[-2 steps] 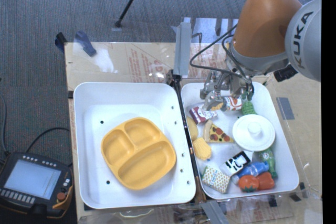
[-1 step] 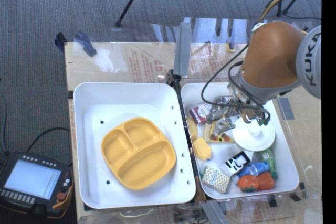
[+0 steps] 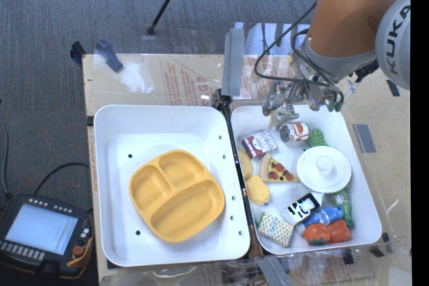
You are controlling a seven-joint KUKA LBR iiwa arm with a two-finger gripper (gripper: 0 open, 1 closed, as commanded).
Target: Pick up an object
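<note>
The gripper (image 3: pixel 285 110), its grip state impossible to tell, hangs just above a small can (image 3: pixel 295 132) lying on its side, long axis left-right, in the right bin (image 3: pixel 358 164).

left plastic bin (image 3: pixel 110 144): white
divided plastic tray (image 3: pixel 177 194): yellow
toy pizza slice (image 3: pixel 276 171): yellow, red spots
round lid (image 3: pixel 324 169): white
small packet (image 3: pixel 259 143): dark red, white label
near-right toy vegetable (image 3: pixel 328 232): red-orange
</note>
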